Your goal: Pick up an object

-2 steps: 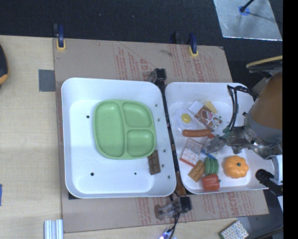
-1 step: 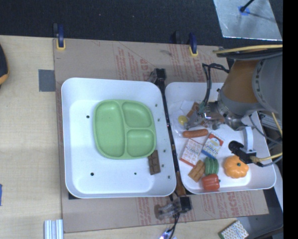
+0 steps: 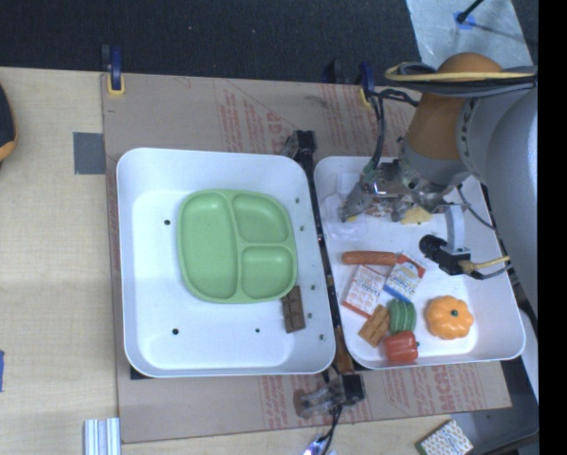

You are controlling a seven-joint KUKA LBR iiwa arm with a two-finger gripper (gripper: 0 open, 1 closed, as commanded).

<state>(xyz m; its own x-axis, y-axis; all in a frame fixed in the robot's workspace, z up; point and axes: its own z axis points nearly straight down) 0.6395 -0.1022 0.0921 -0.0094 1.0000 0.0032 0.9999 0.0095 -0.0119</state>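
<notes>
I see the gripper [image 3: 376,195] low in the right bin [image 3: 511,344], toward its eleven o'clock corner; whether it is apart or together I cannot tell. Below it lie a hot dog [image 3: 370,258], a red-and-white packet [image 3: 364,289], a carrot [image 3: 374,325], a green pepper [image 3: 402,315], a red pepper [image 3: 401,347] and, at four o'clock, an orange pumpkin [image 3: 449,317]. A green divided plate [image 3: 236,245] sits mid left bin [image 3: 141,282].

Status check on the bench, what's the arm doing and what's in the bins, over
Gripper low at right bin's far end, fingers unclear. Hot dog, packets, pumpkin unpicked. Green plate in left bin.
</notes>
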